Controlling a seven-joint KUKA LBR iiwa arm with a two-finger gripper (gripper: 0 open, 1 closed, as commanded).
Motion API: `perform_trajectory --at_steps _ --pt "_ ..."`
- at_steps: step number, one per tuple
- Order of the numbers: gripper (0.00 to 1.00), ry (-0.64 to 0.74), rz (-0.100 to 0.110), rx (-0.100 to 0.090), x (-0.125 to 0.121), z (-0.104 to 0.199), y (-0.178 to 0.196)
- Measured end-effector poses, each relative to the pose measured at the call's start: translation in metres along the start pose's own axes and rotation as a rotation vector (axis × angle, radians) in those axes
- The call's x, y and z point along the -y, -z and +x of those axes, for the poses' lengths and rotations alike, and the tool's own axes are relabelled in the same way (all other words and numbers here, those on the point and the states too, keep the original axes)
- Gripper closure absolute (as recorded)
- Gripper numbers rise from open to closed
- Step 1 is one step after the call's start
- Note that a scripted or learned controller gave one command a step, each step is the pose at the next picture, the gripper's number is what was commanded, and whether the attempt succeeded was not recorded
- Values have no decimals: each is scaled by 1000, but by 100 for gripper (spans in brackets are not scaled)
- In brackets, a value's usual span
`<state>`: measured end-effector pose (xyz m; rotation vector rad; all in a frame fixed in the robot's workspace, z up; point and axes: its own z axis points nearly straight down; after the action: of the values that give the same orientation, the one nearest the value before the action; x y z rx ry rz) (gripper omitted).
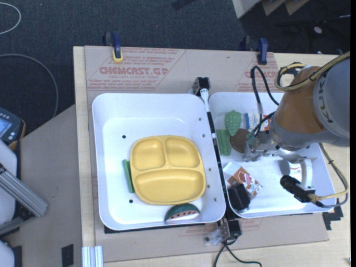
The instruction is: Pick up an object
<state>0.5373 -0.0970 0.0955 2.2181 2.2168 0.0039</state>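
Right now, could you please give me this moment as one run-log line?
arm: over right bin | gripper: low beside green object | left bin: yellow divided tray, watermelon slice

Two white bins: the left bin (105, 149) holds one yellow divided plate (167, 168), one green strip (128, 176) and one watermelon slice (182, 212); the right bin (267, 204) holds several small items.

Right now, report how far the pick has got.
Done: the arm has reached into the right bin. In hand: its tool sits low by the green items and a brown object; no object shows lifted clear of the bin floor. Left: the actual lift. The yellow divided plate lies untouched in the left bin.
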Motion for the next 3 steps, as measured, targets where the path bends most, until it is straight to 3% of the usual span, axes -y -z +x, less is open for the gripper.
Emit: perform_trajectory --at_steps 1,2,3 --pt "100 14 -6 -6 -15 116 95" --pt "100 8 -9 -6 8 156 224" --pt "100 -8 19 0 13 86 96"
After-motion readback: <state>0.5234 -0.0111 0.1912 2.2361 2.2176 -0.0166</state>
